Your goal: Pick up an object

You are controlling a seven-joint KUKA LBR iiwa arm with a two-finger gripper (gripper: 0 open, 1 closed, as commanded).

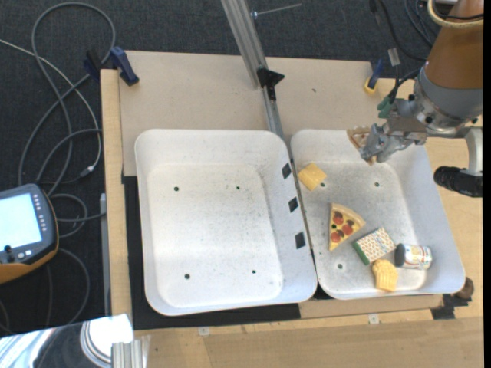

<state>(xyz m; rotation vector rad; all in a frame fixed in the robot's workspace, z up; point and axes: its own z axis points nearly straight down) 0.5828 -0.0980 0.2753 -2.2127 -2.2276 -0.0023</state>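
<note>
- Nearest the camera, in the front corner of the right bin (441,228), a small white jar (416,257) lies on its side, with a dark piece at its left end.
- Just left of the jar sit a yellow corn-like piece (385,275) and a green-and-white patterned block (374,245), close together.
- A toy pizza slice (344,225) lies a little further in, near the middle of the right bin, its point towards the back.
- A yellow cheese-like chunk (311,177) rests further back by the right bin's left wall, near the divide between the two bins.
- The left bin (153,152) lies beside the right one, their walls almost touching.
- At the back edge of the right bin, the gripper (374,150) points down over the rim; a tan, brownish object (357,137) shows just at its left side.
- Whether the gripper is clenched on that tan object or merely beside it cannot be told from this angle.
- The grey arm (453,60) with its orange band rises behind, at the far right.
</note>
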